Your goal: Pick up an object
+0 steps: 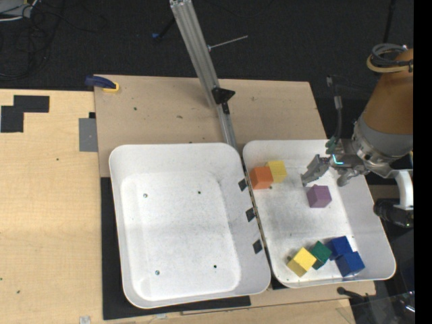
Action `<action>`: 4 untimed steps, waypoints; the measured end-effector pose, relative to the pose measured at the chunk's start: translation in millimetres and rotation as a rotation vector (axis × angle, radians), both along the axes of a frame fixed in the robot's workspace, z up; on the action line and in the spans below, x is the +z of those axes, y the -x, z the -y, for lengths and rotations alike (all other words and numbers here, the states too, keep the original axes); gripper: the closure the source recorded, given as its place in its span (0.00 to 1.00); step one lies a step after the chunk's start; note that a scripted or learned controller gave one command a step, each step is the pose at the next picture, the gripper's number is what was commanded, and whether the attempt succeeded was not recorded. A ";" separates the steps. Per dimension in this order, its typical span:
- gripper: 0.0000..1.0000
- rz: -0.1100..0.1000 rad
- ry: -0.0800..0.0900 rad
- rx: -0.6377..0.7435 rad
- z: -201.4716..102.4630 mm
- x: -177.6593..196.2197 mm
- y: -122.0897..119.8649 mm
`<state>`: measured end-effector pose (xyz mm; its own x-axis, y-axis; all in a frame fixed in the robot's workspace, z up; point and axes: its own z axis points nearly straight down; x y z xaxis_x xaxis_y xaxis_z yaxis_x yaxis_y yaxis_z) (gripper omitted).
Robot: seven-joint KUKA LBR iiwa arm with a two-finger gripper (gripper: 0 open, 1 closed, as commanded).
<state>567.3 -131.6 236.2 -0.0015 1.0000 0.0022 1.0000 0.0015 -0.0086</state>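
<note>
The right bin holds several small blocks. A purple block lies near its middle. An orange block and a yellow block sit side by side at the bin's far left. Near the front edge a yellow block, a green block and two blue blocks are clustered. My gripper hangs just above and behind the purple block, open, fingers spread, with nothing between them.
The left bin stands beside the right one, joined by black clips along the shared edge. A slanted aluminium rail rises behind the bins. The arm's orange band fills the right side.
</note>
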 end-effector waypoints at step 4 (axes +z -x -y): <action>0.00 0.007 0.001 -0.004 -3.7 -145.1 9.4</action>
